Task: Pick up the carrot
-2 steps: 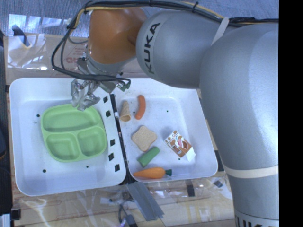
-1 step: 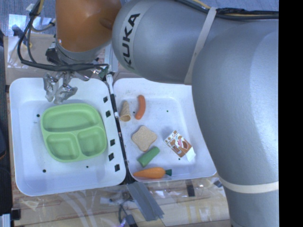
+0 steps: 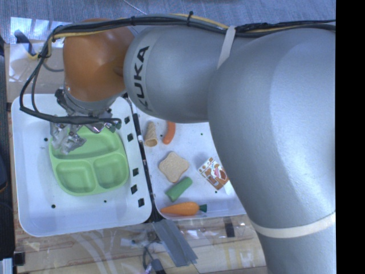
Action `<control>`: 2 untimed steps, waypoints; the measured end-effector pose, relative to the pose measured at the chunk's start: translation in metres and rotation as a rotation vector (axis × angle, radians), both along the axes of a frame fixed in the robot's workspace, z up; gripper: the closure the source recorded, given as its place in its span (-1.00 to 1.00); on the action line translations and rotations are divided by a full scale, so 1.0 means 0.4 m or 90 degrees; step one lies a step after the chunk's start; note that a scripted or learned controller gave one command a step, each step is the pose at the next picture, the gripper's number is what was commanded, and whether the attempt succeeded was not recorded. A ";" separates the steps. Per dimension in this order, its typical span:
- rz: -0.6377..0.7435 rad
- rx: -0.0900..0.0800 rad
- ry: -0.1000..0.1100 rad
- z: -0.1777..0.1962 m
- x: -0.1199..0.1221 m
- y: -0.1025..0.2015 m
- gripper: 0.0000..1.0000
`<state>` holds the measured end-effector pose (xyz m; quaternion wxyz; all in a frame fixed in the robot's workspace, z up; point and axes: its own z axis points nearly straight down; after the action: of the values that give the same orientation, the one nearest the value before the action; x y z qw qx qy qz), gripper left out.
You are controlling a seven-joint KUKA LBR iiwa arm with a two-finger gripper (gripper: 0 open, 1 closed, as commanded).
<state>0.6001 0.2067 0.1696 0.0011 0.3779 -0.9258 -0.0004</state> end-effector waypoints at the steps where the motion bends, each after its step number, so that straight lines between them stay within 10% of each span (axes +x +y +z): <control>1: 0.149 0.002 -0.007 0.266 -0.063 0.007 1.00; 2: 0.221 0.000 -0.001 0.125 -0.132 0.002 1.00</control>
<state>0.5475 0.2074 0.2194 0.0006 0.5321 -0.8467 -0.0004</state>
